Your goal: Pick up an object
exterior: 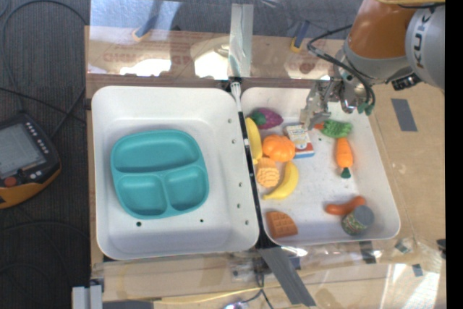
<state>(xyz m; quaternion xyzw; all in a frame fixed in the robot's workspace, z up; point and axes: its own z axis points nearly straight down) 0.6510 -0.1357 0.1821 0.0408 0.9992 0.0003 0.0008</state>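
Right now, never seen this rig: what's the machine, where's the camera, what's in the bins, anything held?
One camera looks down at a slant on a bench with two white bins. The grey and orange robot arm reaches in from the right; its gripper hangs over the right bin, near the green toy. I cannot tell whether anything is held. The left bin holds a teal divided plate. The right bin holds toy food: a carrot, an orange, a banana, a purple piece.
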